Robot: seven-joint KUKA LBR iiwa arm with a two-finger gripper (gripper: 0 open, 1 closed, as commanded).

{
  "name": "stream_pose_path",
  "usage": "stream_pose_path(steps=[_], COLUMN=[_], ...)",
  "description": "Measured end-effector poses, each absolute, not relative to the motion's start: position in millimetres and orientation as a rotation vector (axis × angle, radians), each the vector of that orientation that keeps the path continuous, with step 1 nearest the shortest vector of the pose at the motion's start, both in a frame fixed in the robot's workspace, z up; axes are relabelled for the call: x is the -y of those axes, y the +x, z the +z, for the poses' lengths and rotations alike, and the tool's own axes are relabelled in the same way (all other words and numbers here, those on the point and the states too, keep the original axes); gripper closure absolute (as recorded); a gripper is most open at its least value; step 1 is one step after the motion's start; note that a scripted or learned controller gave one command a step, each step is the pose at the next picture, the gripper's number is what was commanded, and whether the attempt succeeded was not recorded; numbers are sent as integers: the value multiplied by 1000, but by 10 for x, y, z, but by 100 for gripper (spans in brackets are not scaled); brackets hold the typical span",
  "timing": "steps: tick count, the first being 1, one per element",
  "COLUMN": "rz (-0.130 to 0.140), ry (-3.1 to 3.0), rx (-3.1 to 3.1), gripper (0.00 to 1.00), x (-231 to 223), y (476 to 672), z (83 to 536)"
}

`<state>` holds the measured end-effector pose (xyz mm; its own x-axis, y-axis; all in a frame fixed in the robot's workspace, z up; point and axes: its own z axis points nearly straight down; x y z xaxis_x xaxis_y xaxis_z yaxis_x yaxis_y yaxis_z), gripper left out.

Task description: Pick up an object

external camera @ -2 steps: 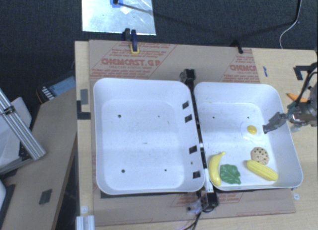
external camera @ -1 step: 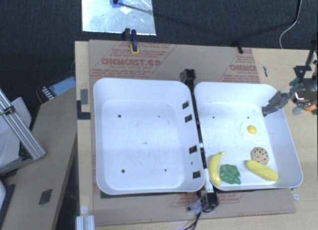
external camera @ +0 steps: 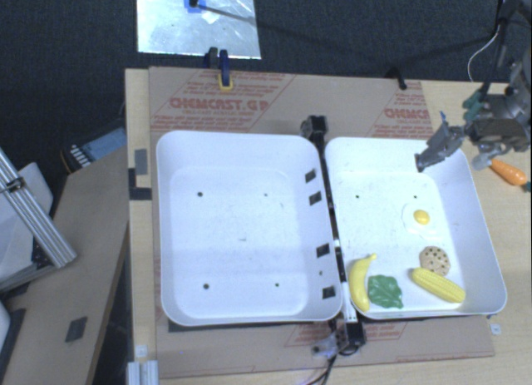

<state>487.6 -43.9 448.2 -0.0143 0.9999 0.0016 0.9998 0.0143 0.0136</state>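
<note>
Now lower gripper [external camera: 432, 156], finger state unreadable, from right bin [external camera: 478, 209] far rim onto fried egg [external camera: 420, 218] nearby, centred, clear of cookie [external camera: 434, 259].

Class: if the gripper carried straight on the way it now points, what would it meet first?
The gripper points down and left, over the right bin. It would probably meet that bin's bare floor first, short of the fried egg, though depth is hard to judge from this view.
</note>
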Motion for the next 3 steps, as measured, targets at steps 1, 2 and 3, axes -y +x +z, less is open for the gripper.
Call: stream_pose_path(steps=[1, 2, 3], rz=[15, 6, 5], ry=[2205, 2212, 2213], rx=[-2227, -2227, -2227], gripper=[0, 0, 0], x=[-8, -276, -446], y=[4871, 4867, 4865], z=[5215, 5359, 5350])
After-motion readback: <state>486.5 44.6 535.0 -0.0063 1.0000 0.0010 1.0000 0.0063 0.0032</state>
